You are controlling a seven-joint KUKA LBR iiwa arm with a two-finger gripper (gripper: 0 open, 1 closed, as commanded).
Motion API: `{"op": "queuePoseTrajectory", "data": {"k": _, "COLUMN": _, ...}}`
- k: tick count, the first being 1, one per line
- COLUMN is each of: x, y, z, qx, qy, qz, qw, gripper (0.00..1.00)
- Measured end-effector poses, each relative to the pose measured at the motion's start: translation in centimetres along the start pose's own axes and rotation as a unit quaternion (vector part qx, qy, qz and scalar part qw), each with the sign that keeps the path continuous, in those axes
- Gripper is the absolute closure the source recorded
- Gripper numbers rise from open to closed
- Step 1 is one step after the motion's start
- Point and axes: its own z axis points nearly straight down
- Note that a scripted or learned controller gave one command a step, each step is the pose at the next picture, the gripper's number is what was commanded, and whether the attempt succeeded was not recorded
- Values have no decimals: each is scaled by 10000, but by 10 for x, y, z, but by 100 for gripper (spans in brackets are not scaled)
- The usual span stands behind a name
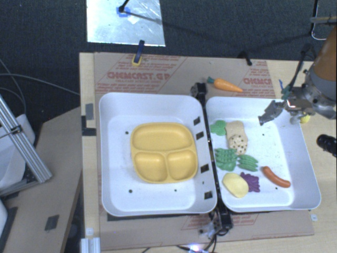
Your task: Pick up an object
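Note:
The right bin (295,141) holds several toy foods: a green leafy piece (218,127), a tan cookie-like piece (237,136), green beans (227,159), another green piece (248,163), a yellow lemon-like piece (235,185), purple grapes (251,181) and a red-orange sausage (276,176). My gripper (269,113) hangs over the upper right part of this bin, right of the cookie piece, with nothing seen between its fingers.
A yellow divided plate (162,152) lies in the left bin (116,115). An orange carrot (225,85) rests on the cardboard behind the bins. A shiny metal sheet (125,16) lies further back. The arm (322,78) comes in from the right.

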Motion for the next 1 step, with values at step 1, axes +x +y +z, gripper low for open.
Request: {"op": "queuePoseTrajectory", "data": {"k": 1, "x": -34, "y": -74, "z": -87, "qx": -30, "qy": -13, "qz": 33, "qw": 10000, "gripper": 0}}
